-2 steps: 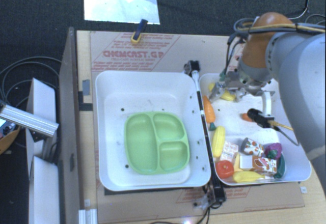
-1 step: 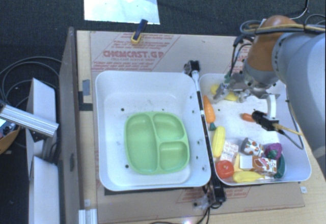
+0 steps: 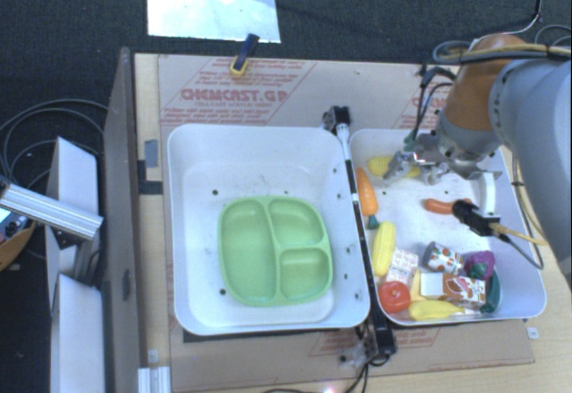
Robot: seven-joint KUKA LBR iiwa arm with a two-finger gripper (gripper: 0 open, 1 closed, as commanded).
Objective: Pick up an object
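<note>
I've got the counter (image 3: 268,87) under me, two bins side by side. The left bin (image 3: 192,204) carries a green tray (image 3: 275,250); the right bin (image 3: 518,293) is where the pickings are. My arm (image 3: 523,105) comes in from three o'clock, and the pincer (image 3: 420,161) hangs over the bin's twelve o'clock end, right at a yellow piece (image 3: 391,167). Whether it is open or closed I cannot tell from up here. A carrot (image 3: 365,190) lies at ten o'clock, corn (image 3: 383,247) toward eight, a tomato (image 3: 394,296) at seven. I'd go for the yellow piece: centre over it, drop straight, and stay off the bin wall.
</note>
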